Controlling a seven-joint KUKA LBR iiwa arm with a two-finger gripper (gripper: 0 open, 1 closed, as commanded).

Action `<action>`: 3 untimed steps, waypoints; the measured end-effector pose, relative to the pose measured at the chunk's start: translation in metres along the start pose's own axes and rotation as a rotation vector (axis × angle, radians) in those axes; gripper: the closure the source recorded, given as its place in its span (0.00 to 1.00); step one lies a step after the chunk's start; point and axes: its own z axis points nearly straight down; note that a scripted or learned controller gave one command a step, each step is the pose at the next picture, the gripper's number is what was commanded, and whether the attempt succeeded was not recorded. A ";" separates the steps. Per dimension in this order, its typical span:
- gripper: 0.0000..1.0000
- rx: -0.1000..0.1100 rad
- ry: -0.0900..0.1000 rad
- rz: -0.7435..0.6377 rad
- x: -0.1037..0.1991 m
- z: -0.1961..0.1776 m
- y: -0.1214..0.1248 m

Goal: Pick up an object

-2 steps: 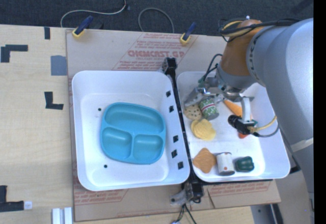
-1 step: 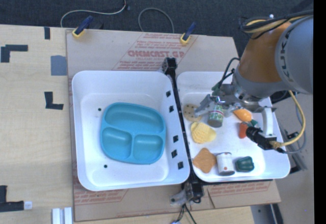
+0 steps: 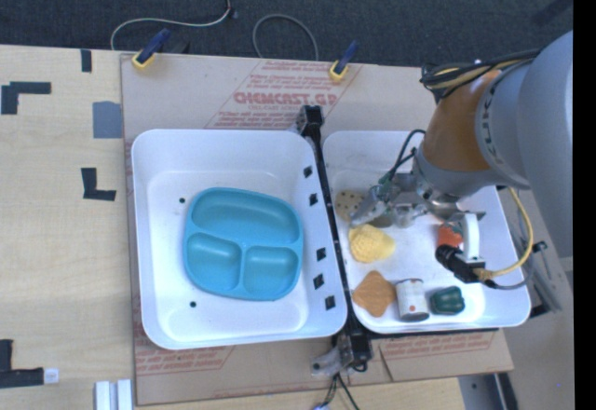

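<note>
A pale yellow, bumpy, rounded lump (image 3: 372, 244) lies in the right bin (image 3: 507, 310), near its left wall, long axis roughly left to right. The hand (image 3: 380, 209) hangs just above it at its upper edge; its state cannot be told.

A blue tray (image 3: 243, 242) lies in the left bin (image 3: 149, 166); food items fill the right bin (image 3: 503, 306).

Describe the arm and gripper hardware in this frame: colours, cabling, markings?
The arm is a bulky rounded grey link with an orange band above the wrist. Thin yellow and black cables run along its top. The gripper is small, grey metal with dark wiring looped at the wrist. No readable markings show on either.
</note>
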 end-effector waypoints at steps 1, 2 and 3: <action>0.00 -0.010 0.001 -0.004 0.012 0.008 0.036; 0.00 -0.009 -0.001 -0.004 0.015 0.008 0.066; 0.00 -0.010 0.000 -0.003 0.013 0.008 0.086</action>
